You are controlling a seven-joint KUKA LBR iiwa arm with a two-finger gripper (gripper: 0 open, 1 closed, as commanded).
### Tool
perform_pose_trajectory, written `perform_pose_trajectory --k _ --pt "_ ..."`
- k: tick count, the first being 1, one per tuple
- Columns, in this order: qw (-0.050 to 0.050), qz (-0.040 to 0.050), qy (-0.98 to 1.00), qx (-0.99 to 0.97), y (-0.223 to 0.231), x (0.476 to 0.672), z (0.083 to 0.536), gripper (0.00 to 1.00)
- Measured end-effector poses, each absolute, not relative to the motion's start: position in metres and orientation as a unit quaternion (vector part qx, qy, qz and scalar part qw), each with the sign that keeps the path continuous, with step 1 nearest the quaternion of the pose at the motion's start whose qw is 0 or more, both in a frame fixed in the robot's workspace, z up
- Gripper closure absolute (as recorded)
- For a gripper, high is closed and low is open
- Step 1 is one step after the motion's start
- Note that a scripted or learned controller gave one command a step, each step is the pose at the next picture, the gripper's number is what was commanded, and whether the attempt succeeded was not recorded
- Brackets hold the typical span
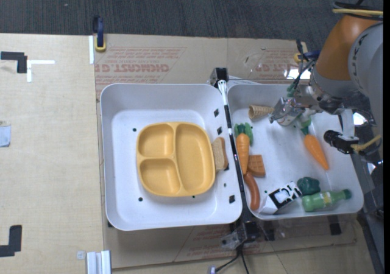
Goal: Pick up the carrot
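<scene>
We see the pincer (291, 111) low in the right bin (350, 172), beside a carrot (316, 150); whether it is parted or closed, we cannot tell.

Both bins (113, 163) look like smooth white plastic with a faint sheen, the right bin (347, 181) brighter where light catches its floor. The yellow plate (175, 158) is matt plastic, softly moulded. Two carrots, one (242, 152) by the right bin's left wall and one (316, 151) near its right wall, look like smooth, slightly glossy plastic. The green bottle (323, 199) at the near right corner is shiny. The bench (49, 175) is pale, matt wood grain, with dull brown cardboard (146, 63) under the bins. The gripper (291, 112) shows bare grey metal; the arm's orange band (338, 47) is glossy.
</scene>
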State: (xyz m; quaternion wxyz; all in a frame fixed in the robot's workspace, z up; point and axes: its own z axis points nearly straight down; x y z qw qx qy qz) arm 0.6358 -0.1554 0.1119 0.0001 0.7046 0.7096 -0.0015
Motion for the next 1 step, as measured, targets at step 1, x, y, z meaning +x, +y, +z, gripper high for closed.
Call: perform_pose_trajectory --k 1 --pt "0.0 0.0039 0.756 0.654 -0.1811 0.5767 0.0945 0.0"
